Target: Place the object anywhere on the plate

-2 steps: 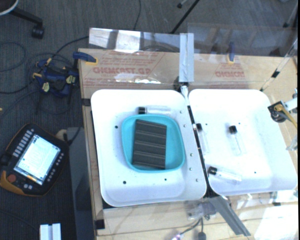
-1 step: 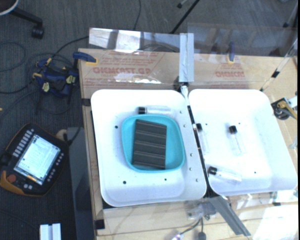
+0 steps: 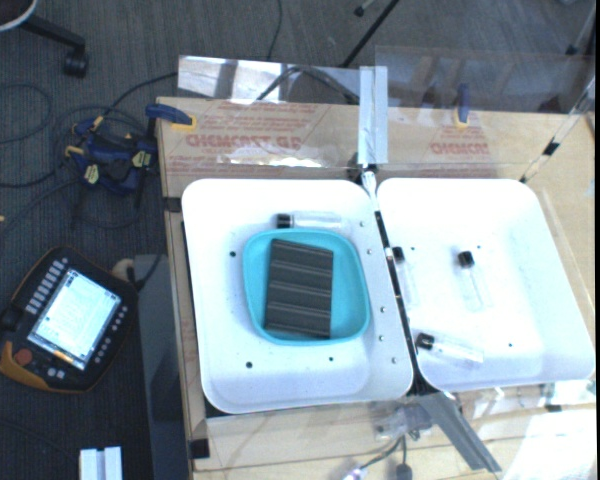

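Gripper state cannot be told from this frame, neither spread nor closed, so nothing can be said to be held, and places below are given by the bins rather than by the tool.

A teal plate (image 3: 255,268) lies in the middle of one white bin (image 3: 220,368). A dark ribbed block (image 3: 300,288) lies flat on it, roughly centred, with its whole outline inside the rim and teal showing on every side. A clear tube with a black cap (image 3: 305,221) lies on the bin floor just beyond the plate's far edge, close to the rim. I cannot tell whether it touches.

The neighbouring bin (image 3: 540,268) holds a second capped tube (image 3: 468,276) near its middle and a third capped tube (image 3: 445,346) by its near corner, both well apart from the plate.

If the block is the task's object, the placing looks done: it rests freely on the plate, and what remains is only to keep clear of it. If one of the tubes is meant instead, the work has not begun. The next move would then call for a descent over a thin, round, see-through body that may roll, with a grasp across its width.
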